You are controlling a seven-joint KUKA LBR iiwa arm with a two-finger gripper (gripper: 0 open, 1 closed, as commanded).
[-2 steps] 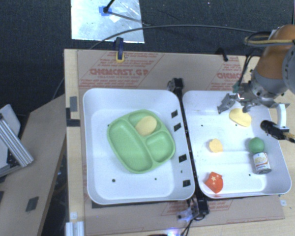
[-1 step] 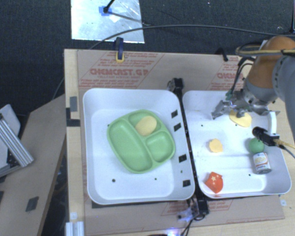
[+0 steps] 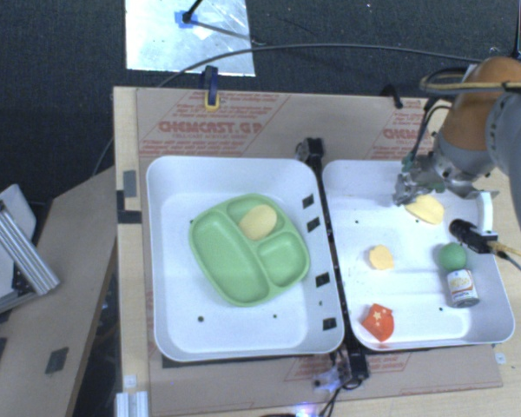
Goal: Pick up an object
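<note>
My gripper [image 3: 407, 190] hangs low over the far part of the right bin [image 3: 495, 324], reaching in from the right. A pale yellow banana-like piece [image 3: 426, 209] lies right beside it, just to its near right. Farther forward in the same bin lie a small round yellow piece [image 3: 381, 257], a green ball [image 3: 452, 255], a small can with a pale label [image 3: 461, 287] and a red piece [image 3: 379, 321] at the near-left corner.
The left bin [image 3: 174, 320] holds a green divided plate [image 3: 234, 272] with a yellow lump [image 3: 259, 221] in its far compartment. A black divider with clips [image 3: 326, 241] runs between the bins.
</note>
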